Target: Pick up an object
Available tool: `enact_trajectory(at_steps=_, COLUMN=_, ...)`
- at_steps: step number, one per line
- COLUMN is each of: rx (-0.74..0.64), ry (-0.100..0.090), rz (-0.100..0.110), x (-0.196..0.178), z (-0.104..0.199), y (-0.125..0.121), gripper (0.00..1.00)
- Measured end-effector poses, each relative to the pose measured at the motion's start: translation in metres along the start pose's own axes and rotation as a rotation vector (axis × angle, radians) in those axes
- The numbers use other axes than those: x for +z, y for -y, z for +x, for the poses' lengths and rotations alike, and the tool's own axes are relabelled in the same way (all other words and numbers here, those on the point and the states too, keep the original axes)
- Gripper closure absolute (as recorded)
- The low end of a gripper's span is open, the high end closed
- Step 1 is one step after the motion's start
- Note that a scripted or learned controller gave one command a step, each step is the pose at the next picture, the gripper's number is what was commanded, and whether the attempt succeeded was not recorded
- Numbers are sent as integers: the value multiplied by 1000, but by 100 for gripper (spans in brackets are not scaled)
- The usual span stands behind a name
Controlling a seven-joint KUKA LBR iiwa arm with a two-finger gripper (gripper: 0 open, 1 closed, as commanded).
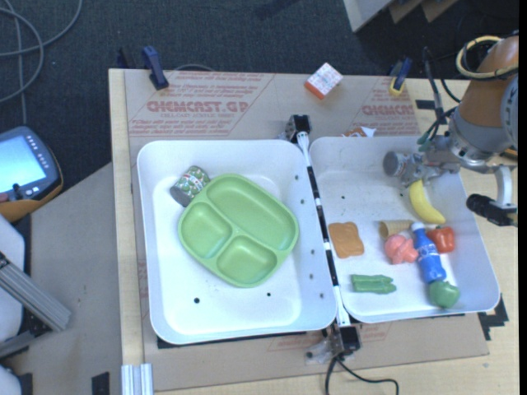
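Banana (426, 203) lies in right bin (354, 159), upper part, just below and a bit right of gripper (403, 168). Long axis runs diagonal, upper-left to lower-right; top end nearly under the wrist. Can't tell finger state, too blurred. Other toys sit further down.

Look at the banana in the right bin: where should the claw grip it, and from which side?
Grip the banana across its middle, coming straight down from above. It lies flat on the bin floor, curving from upper left to lower right, so the fingers should close across its narrow width. The claw hangs by its upper end, while the red toy and blue bottle crowd the lower tip, so the middle seems freest.
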State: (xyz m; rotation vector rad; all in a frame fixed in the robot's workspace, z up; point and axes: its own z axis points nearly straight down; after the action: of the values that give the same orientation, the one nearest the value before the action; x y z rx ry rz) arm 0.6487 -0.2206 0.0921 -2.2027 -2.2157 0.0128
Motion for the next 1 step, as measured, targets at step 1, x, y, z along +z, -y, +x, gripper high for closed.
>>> enact_trajectory(at_steps=1, rx=-1, ry=3, rz=-14, x=9, z=97, y=19, gripper=100)
